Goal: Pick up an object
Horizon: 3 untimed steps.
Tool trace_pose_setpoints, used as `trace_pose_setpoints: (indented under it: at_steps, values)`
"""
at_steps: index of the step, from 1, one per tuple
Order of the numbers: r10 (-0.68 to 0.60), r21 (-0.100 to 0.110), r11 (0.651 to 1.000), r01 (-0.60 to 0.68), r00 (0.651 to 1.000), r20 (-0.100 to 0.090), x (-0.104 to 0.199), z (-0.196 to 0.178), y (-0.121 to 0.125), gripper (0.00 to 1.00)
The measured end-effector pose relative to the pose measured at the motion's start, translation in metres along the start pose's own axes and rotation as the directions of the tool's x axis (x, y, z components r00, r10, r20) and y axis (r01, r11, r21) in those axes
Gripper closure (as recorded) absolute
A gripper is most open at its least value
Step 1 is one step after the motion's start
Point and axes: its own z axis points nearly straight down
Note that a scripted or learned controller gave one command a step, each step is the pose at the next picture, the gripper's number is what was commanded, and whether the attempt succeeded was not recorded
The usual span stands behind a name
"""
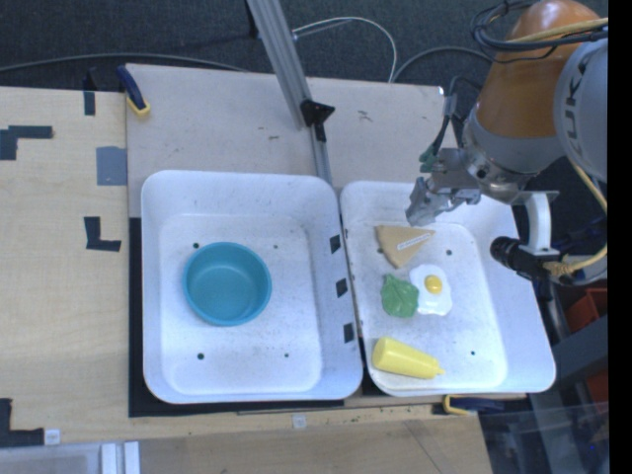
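The right bin (513, 358) holds a tan wedge of toy cheese (400, 242), a green leafy piece (399, 296), a fried egg (433, 289) and a yellow cone-like piece (403, 357). My gripper (425, 211) hangs at the bin's far side, just above the far right edge of the tan wedge. Nothing is seen lifted in it. The arm's grey and orange wrist reaches in from the upper right.
The left bin (168, 363) holds a blue bowl (227, 282). A slanted metal pole (286, 57) with a black clamp stands behind the bins. Cables run behind the bench. A black fitting (513, 255) with a yellow cable sits at the right bin's edge.
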Motion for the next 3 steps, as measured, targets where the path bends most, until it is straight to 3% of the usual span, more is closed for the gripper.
trace_pose_setpoints:
  at_steps: [1,3]
  values:
    - [0.0,0.0,1.0,0.0,1.0,0.0,0.052,0.001,0.014,1.0]
    - [0.001,0.003,1.0,-0.001,1.0,0.001,0.154,0.045,0.046,1.0]
